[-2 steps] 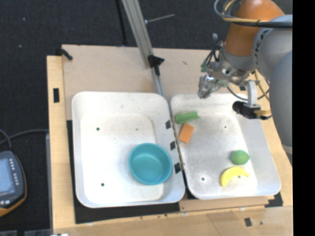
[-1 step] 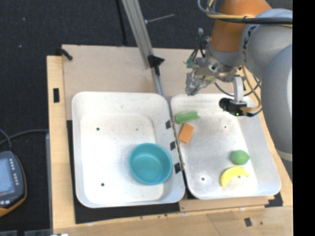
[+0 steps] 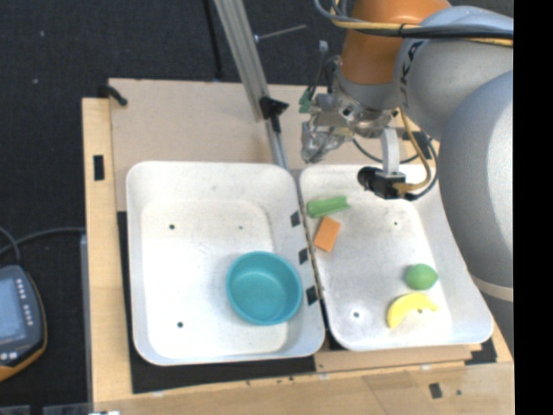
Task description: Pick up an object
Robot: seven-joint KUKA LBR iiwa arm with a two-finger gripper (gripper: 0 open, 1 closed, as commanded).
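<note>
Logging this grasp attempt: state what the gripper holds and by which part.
Nothing is seen held. The gripper hangs above the far rim of the right bin, with nothing visible between its fingers. The green block and orange block lie in that bin.

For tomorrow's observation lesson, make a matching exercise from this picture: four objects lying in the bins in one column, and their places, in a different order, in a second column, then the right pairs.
Column one:
1. teal bowl
2. green stick
3. orange block
4. yellow banana

Column two:
A. right bin, near its front right corner, just in front of the green ball
B. left bin, near its front right corner
C. right bin, far left part, nearest the gripper
D. right bin, by the left wall, just in front of the green stick

Pairs: 1-B, 2-C, 3-D, 4-A
</note>
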